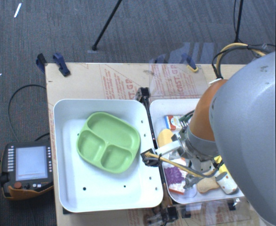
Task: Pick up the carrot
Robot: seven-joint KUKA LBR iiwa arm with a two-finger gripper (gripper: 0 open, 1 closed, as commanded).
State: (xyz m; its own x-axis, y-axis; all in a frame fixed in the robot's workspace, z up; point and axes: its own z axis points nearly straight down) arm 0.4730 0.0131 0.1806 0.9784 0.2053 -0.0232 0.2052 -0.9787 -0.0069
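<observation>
My gripper [192, 172] hangs low over the middle of the right bin [175, 102], under the grey wrist with its orange band. The arm covers the bin's middle and right side and hides whatever lies beneath it. Around the gripper I see a yellow rounded item [165, 137], a purple bunch of grapes [174, 175], a small red, white and blue box [172, 122], and a tan bread-like piece [207, 186]. None of these sits visibly between the fingers.
The left bin [62, 126] holds a green three-compartment plate [109, 141]. A white and yellow bottle-like item [226, 182] lies at the right bin's near edge. Blue clamps [61, 65] grip the bench's far left corner. A teach pendant [27, 166] rests on the floor at left.
</observation>
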